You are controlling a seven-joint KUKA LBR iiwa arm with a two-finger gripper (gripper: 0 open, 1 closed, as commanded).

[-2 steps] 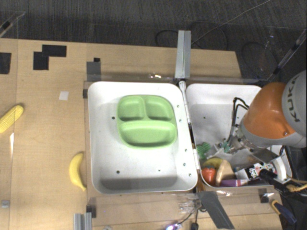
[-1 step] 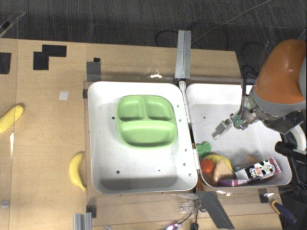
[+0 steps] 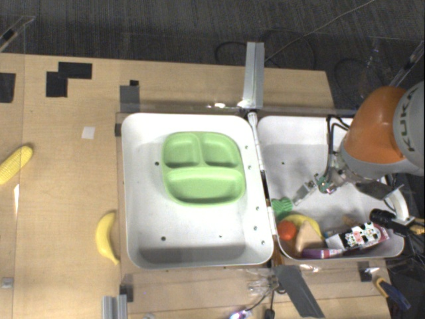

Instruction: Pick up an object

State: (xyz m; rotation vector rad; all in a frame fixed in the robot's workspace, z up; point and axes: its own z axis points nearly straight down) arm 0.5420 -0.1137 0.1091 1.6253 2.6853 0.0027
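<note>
Gripper (image 3: 317, 186) hangs at centre right of the frame, over the bare floor of the right bin (image 3: 292, 145); whether it is spread or closed cannot be told. Below it, toys crowd that bin's lower edge: a green piece (image 3: 281, 207), a red ball (image 3: 287, 231), a yellow piece (image 3: 304, 223), a marker (image 3: 357, 238). The bin's upper half lies open. Left bin (image 3: 139, 178) carries a green divided plate (image 3: 201, 167), its margins free.
</note>
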